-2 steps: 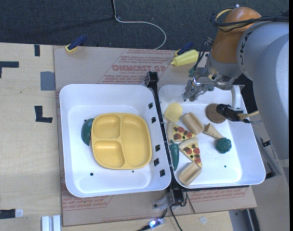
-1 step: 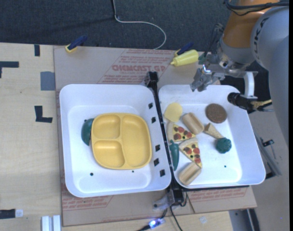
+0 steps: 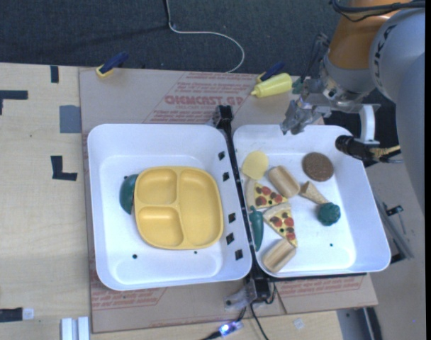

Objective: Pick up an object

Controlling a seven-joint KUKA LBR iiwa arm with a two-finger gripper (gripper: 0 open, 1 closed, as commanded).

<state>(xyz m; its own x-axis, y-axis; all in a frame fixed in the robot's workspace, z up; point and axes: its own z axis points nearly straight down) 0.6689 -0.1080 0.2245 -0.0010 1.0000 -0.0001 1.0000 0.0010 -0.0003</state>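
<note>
Cardboard underlies both bins. My gripper [image 3: 295, 124] hangs over the right bin's [image 3: 357, 246] far rim, apparently holding nothing; its spread I cannot tell. I'd drop squarely onto the isolated cookie [image 3: 318, 166].

The scene is taken by one fixed camera set above the bench [image 3: 31, 190], looking down at a slant; both white bins, the left bin [image 3: 105, 147] and the right bin [image 3: 364, 232], are held whole near the middle of the view. The far edge of the bench is shown at the top; the arm [image 3: 407, 55] is seen entering from the right, cut by the frame's edge.
</note>
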